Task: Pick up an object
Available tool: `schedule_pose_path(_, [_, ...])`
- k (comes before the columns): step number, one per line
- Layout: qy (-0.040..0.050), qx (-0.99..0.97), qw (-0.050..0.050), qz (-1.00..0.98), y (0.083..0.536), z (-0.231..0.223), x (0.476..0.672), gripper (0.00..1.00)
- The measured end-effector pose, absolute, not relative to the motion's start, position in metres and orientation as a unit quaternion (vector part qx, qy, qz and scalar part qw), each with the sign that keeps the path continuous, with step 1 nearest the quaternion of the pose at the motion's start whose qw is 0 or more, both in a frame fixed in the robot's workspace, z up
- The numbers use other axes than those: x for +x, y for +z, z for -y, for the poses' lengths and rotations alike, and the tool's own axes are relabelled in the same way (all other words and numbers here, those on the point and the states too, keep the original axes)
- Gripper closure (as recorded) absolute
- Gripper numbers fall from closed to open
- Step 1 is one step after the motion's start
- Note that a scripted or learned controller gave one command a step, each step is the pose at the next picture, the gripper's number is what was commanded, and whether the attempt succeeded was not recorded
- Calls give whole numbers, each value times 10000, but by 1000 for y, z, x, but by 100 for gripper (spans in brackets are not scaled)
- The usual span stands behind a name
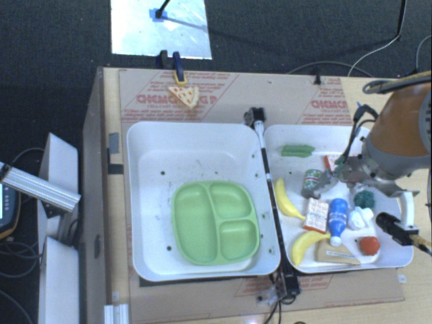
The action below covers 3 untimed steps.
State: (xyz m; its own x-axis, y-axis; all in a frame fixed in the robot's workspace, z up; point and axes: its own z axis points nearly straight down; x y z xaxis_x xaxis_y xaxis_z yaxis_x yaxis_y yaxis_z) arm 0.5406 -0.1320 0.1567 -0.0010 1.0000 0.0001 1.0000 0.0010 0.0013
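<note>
I judge small blue-and-white plastic bottle (337, 216), beside yellow banana (289, 202), light, slippery; grip mid-body. Gripper (337, 178) state: cannot tell.

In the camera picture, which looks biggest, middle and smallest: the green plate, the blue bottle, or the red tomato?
1. Green plate, by far the biggest.
2. Blue bottle.
3. Red tomato, smallest.

Robotics lab test station.
Cardboard-covered bench (223, 90) on dark carpet (47, 52), loose cables (337, 65), two white bins (148, 147) of toy food.
</note>
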Motion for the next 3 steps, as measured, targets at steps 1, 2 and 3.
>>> schedule_pose_path(1, [33,7057,57,-7085,89,170,620,0])
schedule_pose_path(2, [-1,7070,11,-7072,85,189,568,0])
schedule_pose_path(3, [24,7062,40,-7080,97,189,571,100])
